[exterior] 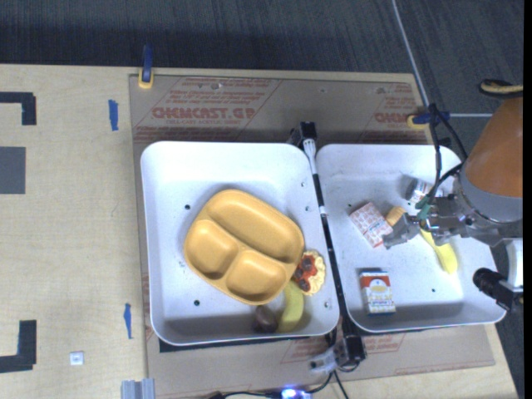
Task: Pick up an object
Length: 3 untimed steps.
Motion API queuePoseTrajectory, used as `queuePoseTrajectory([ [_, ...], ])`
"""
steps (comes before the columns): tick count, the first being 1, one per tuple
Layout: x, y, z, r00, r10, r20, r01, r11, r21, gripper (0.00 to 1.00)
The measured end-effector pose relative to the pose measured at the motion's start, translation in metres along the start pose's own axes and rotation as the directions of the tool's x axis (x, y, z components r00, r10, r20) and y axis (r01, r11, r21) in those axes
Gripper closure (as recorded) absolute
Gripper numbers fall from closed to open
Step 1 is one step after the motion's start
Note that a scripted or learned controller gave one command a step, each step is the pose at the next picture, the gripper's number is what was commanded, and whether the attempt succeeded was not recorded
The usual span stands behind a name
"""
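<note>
We see two white bins side by side on the bench: the left bin (166,223) and the right bin (349,169). The biggest thing in them is one yellow divided tray (241,243) lying at a slant in the left bin. Against its lower right edge sit one banana (293,307), one small red speckled piece (310,271) and one dark brown lump (265,320).

The arm (503,169) reaches over the right bin, and its gripper (416,214) hangs low among the small things there. Whether it is released or clenched we cannot tell, and nothing shows plainly between its tips.

The right bin holds four small things: one orange-and-white carton (378,292) near the front, one red-patterned packet (367,223) just beside the gripper, one yellow stick-like piece (443,252) under the wrist, and one small tan piece (394,216) touching the gripper's tip region.

Any of these would serve as the object. We judge the risk to be crowding: packet, tan piece and yellow piece lie so near each other that a closing grip may nudge one aside, catch an edge only, or come up with nothing.
</note>
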<state>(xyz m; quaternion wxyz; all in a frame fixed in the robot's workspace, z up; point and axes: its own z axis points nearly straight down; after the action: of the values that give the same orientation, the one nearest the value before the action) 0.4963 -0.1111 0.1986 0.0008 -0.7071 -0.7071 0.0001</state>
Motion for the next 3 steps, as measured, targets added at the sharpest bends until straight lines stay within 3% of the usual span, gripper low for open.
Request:
queuePoseTrajectory([
  [1,0.005,-0.013,0.102,1.000,0.002,0.003,-0.002,1.000,-0.009,0.00],
  [2,0.007,-0.012,0.092,1.000,0.000,0.001,0.000,1.000,-0.013,1.00],
  [3,0.090,0.033,0.014,1.000,-0.001,0.000,0.001,1.000,-0.002,1.00],
])
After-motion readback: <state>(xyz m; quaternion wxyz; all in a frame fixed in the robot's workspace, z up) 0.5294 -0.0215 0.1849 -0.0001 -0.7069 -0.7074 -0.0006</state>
